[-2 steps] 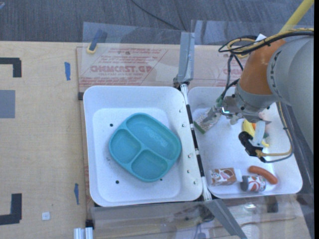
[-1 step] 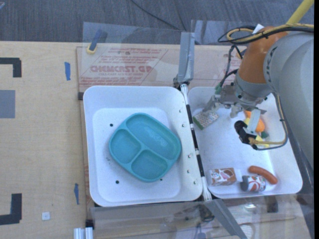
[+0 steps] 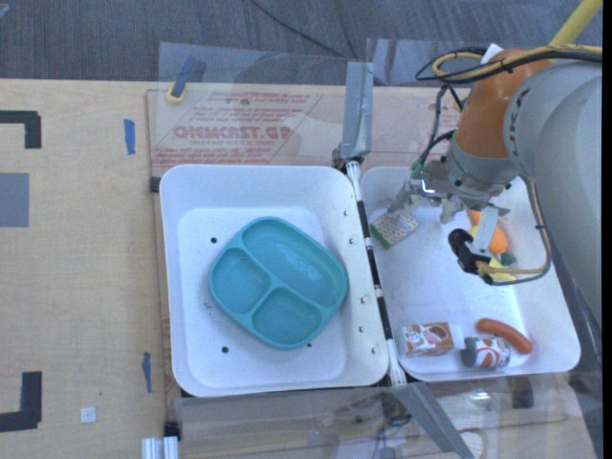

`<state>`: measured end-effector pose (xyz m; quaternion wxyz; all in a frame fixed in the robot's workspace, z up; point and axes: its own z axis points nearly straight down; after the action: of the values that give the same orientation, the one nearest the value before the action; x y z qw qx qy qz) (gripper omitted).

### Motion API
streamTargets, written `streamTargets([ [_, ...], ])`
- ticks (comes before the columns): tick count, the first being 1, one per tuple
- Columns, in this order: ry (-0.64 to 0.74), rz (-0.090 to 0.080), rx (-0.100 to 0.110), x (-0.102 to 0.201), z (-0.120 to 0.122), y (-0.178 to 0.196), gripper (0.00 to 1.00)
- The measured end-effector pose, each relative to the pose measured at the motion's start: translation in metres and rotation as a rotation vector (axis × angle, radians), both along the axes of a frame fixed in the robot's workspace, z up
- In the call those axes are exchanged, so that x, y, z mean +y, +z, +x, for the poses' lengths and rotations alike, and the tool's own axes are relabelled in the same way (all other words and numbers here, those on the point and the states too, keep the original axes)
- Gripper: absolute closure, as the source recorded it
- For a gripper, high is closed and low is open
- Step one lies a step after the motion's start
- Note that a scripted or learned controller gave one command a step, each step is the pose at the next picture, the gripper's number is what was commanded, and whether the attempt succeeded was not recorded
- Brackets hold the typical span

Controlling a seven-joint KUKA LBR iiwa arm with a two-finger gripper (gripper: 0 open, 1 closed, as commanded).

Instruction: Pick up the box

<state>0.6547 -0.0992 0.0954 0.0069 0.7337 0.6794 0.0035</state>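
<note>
While box (image 3: 427,338) lies flat, long axis along right bin (image 3: 564,352) front edge, arm bent over back, gripper (image 3: 421,204) grip unclear

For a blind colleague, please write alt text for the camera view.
The grey arm's tool hangs over the right bin, above a small checkered packet. A brown box, a can and a sausage lie at its near edge. The left bin holds a teal divided plate.
</note>
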Motion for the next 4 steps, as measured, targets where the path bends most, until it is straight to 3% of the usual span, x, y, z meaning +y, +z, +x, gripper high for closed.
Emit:
streamTargets([
  [1, 0.292, 0.0, 0.01, 0.028, 0.012, 0.091, 0.0],
  [2, 0.367, -0.002, -0.004, -0.005, -0.01, 0.003, 0.0],
  [3, 0.332, 0.003, -0.01, -0.011, -0.014, 0.003, 0.0],
  [4, 0.539, -0.002, 0.01, -0.052, -0.032, 0.029, 0.0],
])
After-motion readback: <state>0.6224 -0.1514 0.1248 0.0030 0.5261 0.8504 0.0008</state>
